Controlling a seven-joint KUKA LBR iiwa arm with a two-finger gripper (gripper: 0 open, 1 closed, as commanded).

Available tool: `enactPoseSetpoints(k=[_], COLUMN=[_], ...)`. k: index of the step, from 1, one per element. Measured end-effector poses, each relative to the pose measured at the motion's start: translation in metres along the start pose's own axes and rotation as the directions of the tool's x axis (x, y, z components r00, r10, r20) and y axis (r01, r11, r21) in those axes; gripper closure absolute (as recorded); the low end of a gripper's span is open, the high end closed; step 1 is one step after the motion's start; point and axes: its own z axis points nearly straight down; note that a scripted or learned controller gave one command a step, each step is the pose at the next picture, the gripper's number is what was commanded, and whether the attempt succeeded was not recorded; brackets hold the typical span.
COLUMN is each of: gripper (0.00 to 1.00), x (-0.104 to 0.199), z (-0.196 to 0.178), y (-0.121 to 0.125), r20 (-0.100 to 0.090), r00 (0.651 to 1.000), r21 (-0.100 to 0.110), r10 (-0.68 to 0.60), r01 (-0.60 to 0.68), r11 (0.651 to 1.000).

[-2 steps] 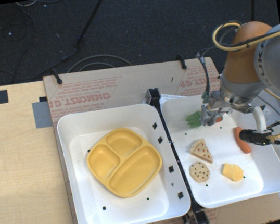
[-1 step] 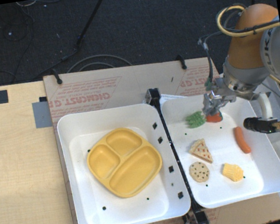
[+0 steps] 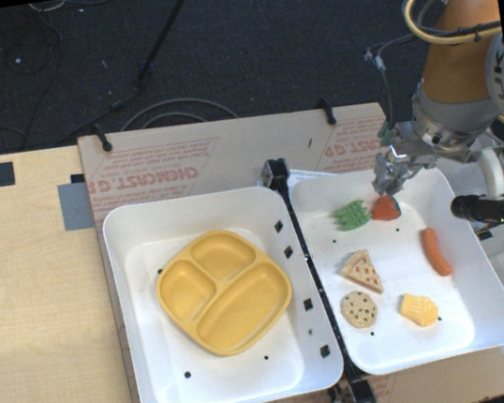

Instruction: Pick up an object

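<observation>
The tool (image 3: 387, 180) hangs at the upper edge of the right bin (image 3: 480, 326), its tips just above a red strawberry (image 3: 385, 209) lying beside green broccoli (image 3: 353, 216); whether it is spread I cannot tell

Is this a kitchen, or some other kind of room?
Probably a robot lab, not a kitchen. A robot arm reaches over two white bins on a cardboard-covered bench, the food looks like toys, and cables trail on the dark floor behind.
</observation>
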Motion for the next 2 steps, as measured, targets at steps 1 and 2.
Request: enactPoseSetpoints(k=[1,2], gripper=[1.00,1.00], x=[0.044,0.093], z=[0.010,0.002], y=[-0.014,-0.026], r20=[-0.002,-0.002], r00=[1.000,1.000], r21=[0.007,0.006], r10=[-0.002,-0.003], r01=[0.002,0.003], r11=[1.000,1.000])
